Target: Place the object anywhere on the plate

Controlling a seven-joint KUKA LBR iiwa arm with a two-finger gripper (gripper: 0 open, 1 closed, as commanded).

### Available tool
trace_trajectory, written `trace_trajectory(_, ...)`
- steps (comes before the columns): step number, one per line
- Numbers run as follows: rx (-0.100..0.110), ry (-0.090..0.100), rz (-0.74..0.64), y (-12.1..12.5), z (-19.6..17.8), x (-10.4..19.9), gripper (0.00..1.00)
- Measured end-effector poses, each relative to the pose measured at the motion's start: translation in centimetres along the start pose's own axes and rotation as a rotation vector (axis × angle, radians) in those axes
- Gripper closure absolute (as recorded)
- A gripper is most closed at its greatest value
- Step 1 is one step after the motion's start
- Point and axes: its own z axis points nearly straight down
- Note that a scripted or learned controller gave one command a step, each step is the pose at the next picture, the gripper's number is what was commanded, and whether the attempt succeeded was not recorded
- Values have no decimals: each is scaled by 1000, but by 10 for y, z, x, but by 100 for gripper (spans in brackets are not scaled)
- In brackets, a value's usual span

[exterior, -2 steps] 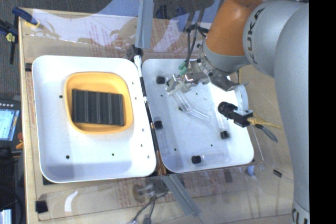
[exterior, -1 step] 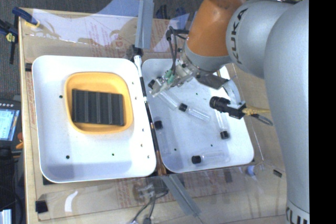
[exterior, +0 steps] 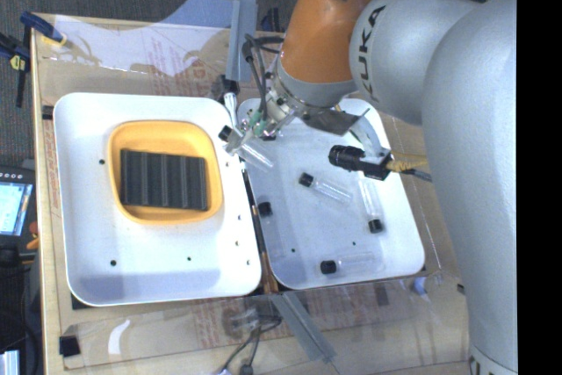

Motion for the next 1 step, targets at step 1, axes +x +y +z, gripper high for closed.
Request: trace_trajectory(1,0,0,0,0,0,0,0)
